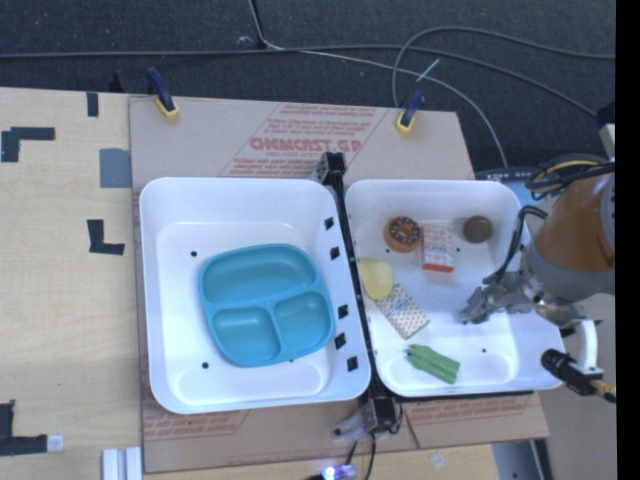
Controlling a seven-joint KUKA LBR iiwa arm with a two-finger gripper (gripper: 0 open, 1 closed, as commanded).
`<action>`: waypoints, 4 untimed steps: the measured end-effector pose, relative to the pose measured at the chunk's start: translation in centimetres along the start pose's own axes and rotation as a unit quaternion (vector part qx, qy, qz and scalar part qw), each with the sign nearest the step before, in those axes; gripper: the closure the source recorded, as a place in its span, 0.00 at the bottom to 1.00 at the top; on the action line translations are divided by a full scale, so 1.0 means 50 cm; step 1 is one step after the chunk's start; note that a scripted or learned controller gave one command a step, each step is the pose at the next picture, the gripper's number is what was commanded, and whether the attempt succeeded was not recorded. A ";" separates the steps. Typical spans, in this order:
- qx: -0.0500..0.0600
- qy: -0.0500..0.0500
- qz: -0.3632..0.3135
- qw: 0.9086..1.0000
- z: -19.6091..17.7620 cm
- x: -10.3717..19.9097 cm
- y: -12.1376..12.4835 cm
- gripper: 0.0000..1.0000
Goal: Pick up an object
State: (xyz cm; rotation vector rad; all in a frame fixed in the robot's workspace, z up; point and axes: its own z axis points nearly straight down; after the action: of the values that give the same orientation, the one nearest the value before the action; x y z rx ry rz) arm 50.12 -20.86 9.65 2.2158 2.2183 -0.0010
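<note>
Pincer: the grey two-finger gripper (478, 309) is low over the right white bin (497, 201); whether it is released or clenched, I cannot tell.
Nearest objects: green soft piece (433, 363) at 7 o'clock, checkered flat packet (404, 311) at 9 o'clock.
Progress: nothing seems lifted; the pick is left.

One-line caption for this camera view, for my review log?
Gripper low in right bin beside scattered items; blue tray in left bin.

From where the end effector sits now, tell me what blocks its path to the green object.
Nothing visible does. The end effector hovers over bare floor of the right bin; the green object lies nearer the front, apart.
</note>
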 end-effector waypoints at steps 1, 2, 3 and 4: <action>0.000 0.001 0.000 1.000 -0.126 -0.003 0.008 1.00; 0.001 0.002 0.000 1.000 -0.215 0.002 -0.001 1.00; 0.000 0.001 0.000 1.000 -0.301 -0.006 -0.003 1.00; 0.002 0.003 -0.003 1.000 -0.275 0.101 0.027 1.00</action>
State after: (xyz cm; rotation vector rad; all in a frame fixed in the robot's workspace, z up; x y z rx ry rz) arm 51.41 -15.74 23.38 2.2154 2.2294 0.0001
